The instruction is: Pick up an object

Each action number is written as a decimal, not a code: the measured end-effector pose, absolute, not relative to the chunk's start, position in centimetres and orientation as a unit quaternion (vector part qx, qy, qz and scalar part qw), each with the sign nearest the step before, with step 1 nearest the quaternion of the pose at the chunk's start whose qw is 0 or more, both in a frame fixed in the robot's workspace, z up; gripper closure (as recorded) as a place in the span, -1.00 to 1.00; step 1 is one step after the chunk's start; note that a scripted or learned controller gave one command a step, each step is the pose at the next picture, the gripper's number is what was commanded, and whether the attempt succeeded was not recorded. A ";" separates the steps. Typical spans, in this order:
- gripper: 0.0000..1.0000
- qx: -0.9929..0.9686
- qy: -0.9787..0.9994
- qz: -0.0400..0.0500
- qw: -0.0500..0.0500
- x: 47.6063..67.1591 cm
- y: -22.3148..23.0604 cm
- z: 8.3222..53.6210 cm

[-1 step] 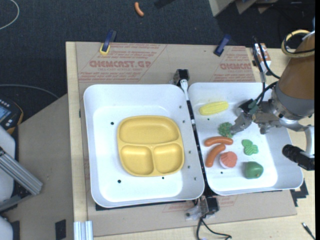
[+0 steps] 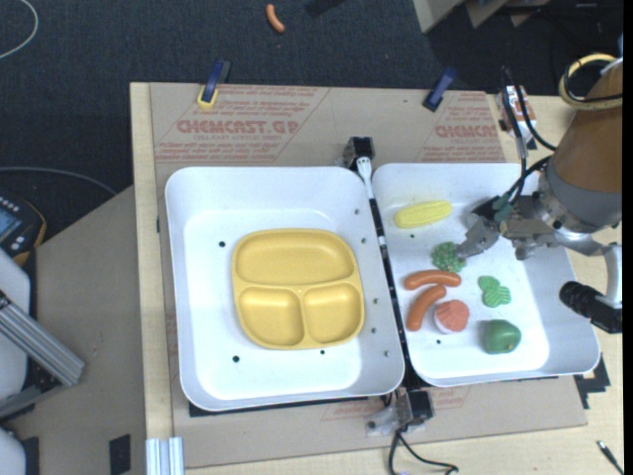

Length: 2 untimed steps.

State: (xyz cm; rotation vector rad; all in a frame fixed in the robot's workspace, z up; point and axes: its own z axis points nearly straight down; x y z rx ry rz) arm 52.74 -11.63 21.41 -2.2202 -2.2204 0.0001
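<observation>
Nothing lifted yet, we judge: gripper (image 2: 499,234) hangs low over the right bin (image 2: 564,354), fingers spread and empty, one tip just beside the broccoli (image 2: 448,257), which lies on the bin floor.

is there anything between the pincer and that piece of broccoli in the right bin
Nothing visible stands between them. The pincer hangs over the right bin, just right of and above the broccoli, with bare bin floor in the gap. The corn cob lies to the upper left and the two sausages below, both off that line.
</observation>
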 end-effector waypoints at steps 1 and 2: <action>-1.00 -0.707 -0.707 0.002 0.004 52.9 -11.5 15.1; -1.00 -0.708 -0.707 0.001 0.003 53.1 -12.3 10.4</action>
